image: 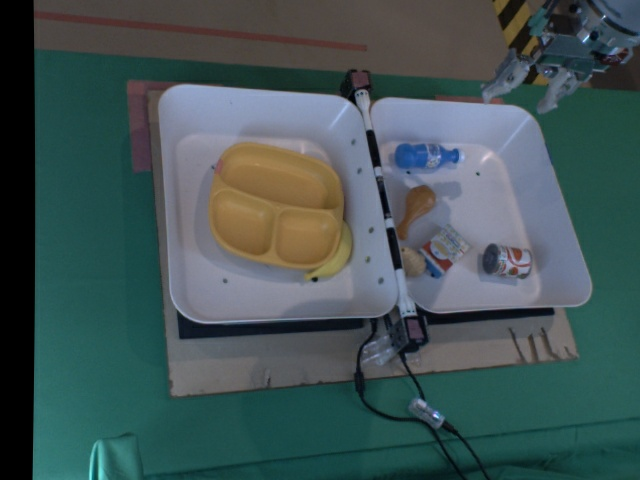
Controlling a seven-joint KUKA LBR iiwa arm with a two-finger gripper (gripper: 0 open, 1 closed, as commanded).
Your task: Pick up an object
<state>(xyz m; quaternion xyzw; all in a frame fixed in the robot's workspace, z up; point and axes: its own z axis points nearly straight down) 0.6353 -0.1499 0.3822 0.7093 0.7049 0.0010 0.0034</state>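
While two shallow white plastic bins sit side by side, the left bin [190,298] carries a yellow three-compartment plastic tray [275,203] with a yellow banana [338,258] tucked against its lower right edge. Scattered with open floor between them in the right bin [560,268] lie a blue plastic bottle [425,155], a brown drumstick-shaped toy [416,208], a red-and-white can [507,261] on its side, and a small red-and-white carton [444,248]. Above that bin's far right corner, the two-finger gripper [529,80] hangs with fingers spread, holding nothing.

An orange band tops a grey metal tool [528,80] with two pale fingers [499,80].
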